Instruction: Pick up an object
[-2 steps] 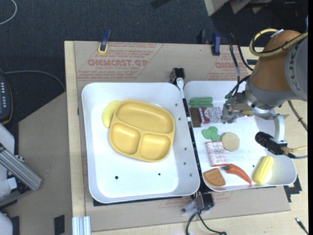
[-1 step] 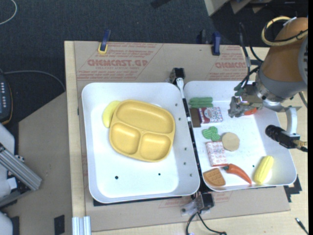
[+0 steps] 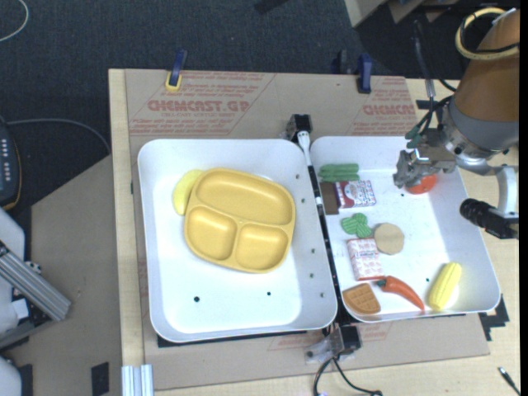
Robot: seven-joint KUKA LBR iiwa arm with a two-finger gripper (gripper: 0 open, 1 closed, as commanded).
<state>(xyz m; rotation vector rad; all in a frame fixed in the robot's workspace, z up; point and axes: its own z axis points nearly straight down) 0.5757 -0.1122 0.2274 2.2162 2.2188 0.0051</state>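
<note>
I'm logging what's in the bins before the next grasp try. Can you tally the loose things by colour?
Yellow: 3, the divided tray, a piece tucked under its left edge, the corn
Green: 2
Red: 4, two packets, the chilli, a piece by the gripper
Tan or brown: 3
Total: 12

The scene is viewed by one fixed camera, set above the bench and tilted down at a slant. Both white bins are taken in whole, at a moderate distance. The gripper is seen toward the right, the arm entering there; its upper part is probably cropped.
</note>
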